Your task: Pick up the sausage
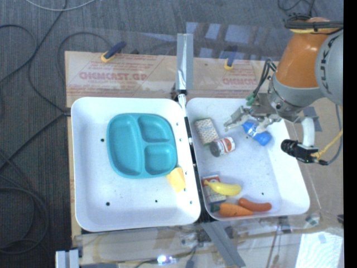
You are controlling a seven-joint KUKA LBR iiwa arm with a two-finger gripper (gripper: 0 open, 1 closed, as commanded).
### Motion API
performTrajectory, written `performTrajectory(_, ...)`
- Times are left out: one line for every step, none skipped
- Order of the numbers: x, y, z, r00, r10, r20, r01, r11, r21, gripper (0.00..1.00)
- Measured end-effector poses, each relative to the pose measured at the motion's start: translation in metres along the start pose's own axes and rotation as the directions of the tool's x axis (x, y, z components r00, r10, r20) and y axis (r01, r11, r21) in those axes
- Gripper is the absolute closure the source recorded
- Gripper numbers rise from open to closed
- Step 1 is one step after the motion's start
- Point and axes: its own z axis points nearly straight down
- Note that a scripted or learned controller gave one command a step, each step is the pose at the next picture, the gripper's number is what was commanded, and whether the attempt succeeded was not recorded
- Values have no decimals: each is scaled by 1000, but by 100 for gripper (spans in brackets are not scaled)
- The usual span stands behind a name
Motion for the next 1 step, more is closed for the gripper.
performTrajectory(-31,-67,97,991,-135,-1,135,991,1,0)
